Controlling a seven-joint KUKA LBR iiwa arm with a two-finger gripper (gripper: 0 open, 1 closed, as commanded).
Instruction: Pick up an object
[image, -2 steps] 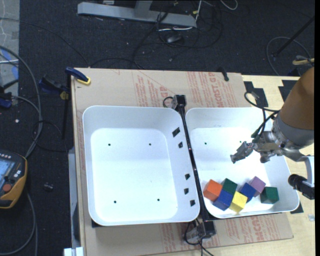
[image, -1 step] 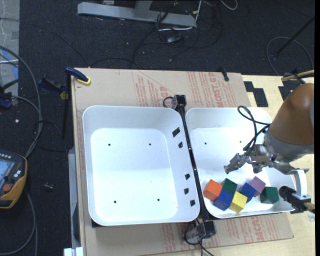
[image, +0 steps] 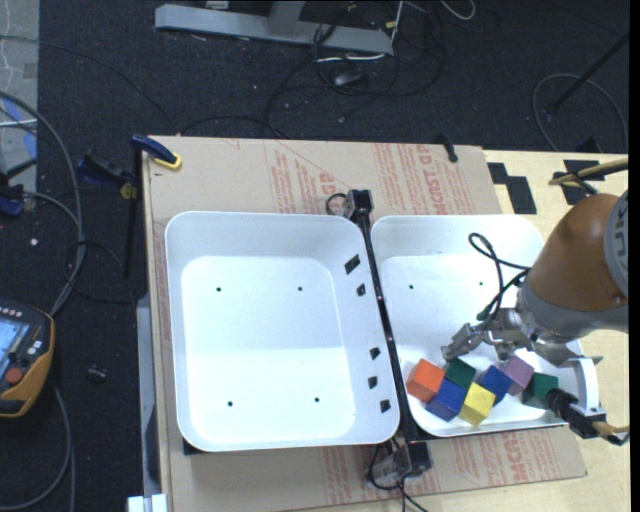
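Now hovering with gripper (image: 478, 338) over right bin (image: 430, 240), just above green block (image: 460, 371) among clustered blocks (image: 462, 390); jaws' spread impossible to tell, nothing visibly held.

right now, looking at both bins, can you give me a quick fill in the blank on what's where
1. The coloured blocks lie clustered in the ____ bin of the camera view.
2. The block at the left end of the cluster, nearest the divider between the bins, is ____.
3. The gripper hangs over the right bin, just ____ the cluster in the view.
4. The yellow block touches a ____ block on its left.

Missing words: right; orange; above; blue
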